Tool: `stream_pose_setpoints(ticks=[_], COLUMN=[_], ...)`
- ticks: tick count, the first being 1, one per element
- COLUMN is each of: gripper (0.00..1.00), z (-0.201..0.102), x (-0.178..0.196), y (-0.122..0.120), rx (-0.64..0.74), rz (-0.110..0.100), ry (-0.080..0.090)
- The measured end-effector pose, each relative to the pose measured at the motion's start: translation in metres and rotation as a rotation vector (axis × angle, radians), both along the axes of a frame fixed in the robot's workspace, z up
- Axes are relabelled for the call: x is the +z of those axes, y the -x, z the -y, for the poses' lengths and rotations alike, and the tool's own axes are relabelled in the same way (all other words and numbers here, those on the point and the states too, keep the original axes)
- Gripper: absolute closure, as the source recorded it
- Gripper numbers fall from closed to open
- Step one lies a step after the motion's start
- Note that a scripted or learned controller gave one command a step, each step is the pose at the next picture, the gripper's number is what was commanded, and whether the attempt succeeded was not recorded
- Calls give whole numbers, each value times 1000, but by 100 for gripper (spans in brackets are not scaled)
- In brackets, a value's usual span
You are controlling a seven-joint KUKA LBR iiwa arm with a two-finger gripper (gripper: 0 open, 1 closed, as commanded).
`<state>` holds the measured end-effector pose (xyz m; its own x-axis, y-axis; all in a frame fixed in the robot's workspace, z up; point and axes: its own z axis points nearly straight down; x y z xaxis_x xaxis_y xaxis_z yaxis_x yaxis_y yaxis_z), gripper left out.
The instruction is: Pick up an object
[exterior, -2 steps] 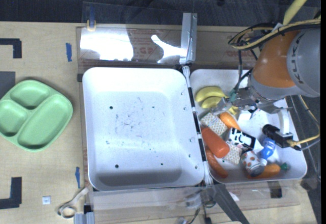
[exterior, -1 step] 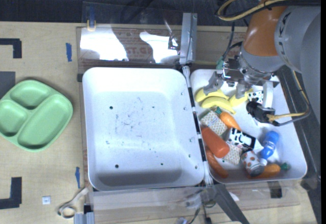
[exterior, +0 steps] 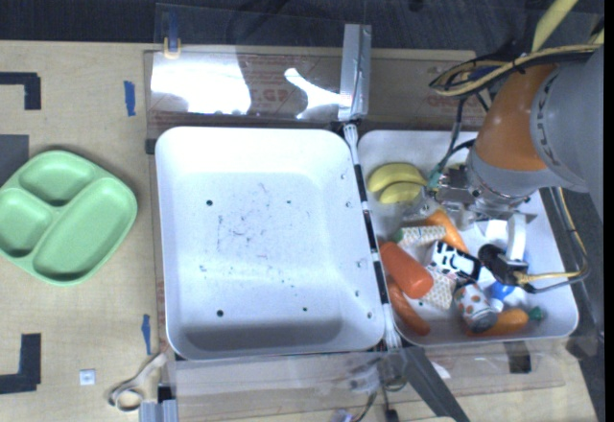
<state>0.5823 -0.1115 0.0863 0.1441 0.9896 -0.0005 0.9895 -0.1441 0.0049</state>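
My gripper (exterior: 487, 223) hangs low over the right bin (exterior: 561, 315), among a pile of toy items. Right under it lie an orange carrot (exterior: 447, 228) and a black-and-white piece (exterior: 451, 260). A yellow banana-like fruit (exterior: 396, 182) sits at the bin's far left corner. A red-orange pepper (exterior: 408, 272) lies by the bin's left wall. A small can (exterior: 479, 307) and a second carrot with a green top (exterior: 516, 318) lie near the front edge. The wrist hides whatever is directly below it.
The left bin (exterior: 192, 161) stands beside the right one, their walls touching. A green divided plate (exterior: 65, 215) rests on the bench at far left. A clear panel (exterior: 249, 75) stands behind the left bin. Cables (exterior: 480, 75) trail behind the arm.
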Motion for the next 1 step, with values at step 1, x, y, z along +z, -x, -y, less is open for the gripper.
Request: stream_pose_setpoints(ticks=[1], gripper=[0], z=[-26], x=[98], y=[-10], rx=[100], rz=[-4], ry=[-1])
